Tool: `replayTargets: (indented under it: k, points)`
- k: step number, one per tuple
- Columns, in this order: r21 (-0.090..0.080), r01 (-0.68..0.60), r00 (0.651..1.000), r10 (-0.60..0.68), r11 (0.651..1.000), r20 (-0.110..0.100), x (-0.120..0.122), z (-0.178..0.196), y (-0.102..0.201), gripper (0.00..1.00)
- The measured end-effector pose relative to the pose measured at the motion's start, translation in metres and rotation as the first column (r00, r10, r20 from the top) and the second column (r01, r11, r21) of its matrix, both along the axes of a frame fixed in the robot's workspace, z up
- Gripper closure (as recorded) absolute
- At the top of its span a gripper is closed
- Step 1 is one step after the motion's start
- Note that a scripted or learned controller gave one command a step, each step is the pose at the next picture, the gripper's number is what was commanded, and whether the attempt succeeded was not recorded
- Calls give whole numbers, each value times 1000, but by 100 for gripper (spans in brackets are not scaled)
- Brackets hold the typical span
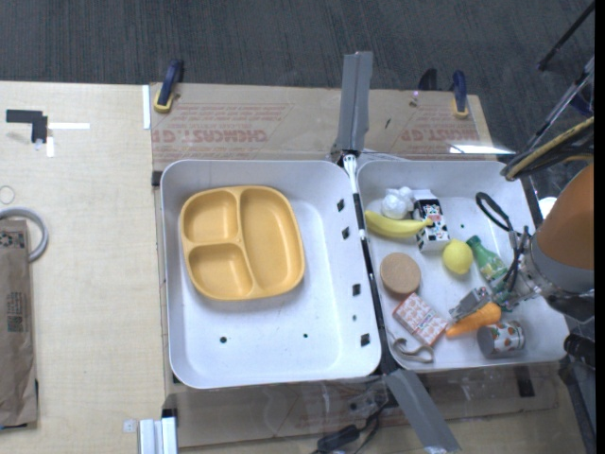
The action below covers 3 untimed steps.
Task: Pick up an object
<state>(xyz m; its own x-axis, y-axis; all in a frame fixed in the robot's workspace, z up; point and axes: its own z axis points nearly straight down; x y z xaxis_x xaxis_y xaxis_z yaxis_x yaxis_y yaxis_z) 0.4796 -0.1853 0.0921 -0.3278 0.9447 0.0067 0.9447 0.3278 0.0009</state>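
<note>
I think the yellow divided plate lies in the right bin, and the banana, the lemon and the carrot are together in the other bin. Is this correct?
Not quite. The camera view shows the yellow divided plate in the left bin, not the right one. The banana, the lemon and the carrot are indeed together in the other bin, the right bin.

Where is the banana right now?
The banana lies in the right bin, near its left wall toward the far end, just above the round brown disc and beside the small black-and-white toy.
</note>
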Motion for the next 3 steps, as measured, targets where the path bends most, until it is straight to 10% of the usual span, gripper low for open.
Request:
replayTargets:
  k: [1,2,3]
  points:
    - [-8,134,991,-134,991,2,68,-1,18,0]
    - [-8,137,991,-137,990,3,68,9,17,100]
    - [-9,216,976,-216,976,1,99,157,85,100]
